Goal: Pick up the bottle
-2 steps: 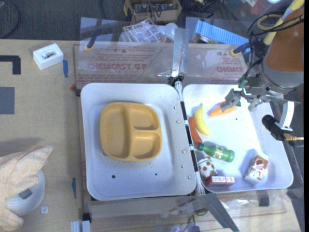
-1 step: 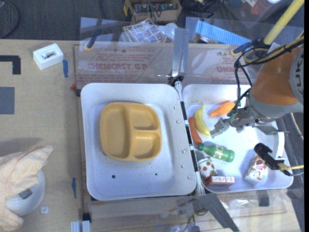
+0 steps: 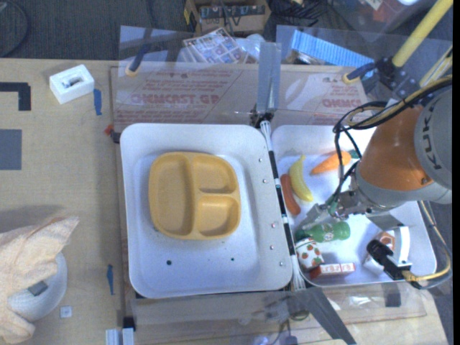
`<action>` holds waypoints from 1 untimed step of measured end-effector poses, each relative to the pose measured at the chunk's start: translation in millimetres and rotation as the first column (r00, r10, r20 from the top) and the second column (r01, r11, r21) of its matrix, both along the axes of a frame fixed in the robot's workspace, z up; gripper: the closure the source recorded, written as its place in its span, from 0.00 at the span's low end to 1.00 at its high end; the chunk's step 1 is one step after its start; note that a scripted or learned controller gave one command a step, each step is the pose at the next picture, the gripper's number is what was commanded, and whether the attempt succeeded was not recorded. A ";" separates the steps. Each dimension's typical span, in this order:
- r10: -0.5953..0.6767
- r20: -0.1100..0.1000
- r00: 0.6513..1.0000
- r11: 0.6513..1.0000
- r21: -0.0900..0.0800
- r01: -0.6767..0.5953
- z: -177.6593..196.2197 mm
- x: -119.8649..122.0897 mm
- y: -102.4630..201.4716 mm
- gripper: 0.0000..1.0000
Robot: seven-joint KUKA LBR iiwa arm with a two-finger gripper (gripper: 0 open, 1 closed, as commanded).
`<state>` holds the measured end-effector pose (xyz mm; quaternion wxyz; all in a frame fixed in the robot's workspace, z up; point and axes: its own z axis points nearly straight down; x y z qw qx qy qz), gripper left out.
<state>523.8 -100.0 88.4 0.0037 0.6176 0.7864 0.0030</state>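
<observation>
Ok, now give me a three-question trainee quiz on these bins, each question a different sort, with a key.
1. True or false: the yellow tray lies in the right bin.
2. Which thing lies closest to the claw? A) green bottle B) carrot C) banana
3. Fill in: the small white box sits on the bench, to the ____ of both bins.

Key: 1 false, it lies in the left bin; 2 A; 3 left.
</observation>
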 end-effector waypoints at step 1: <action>-0.166 -0.002 0.986 0.986 0.002 0.166 -0.1 -22.8 -16.7 0.00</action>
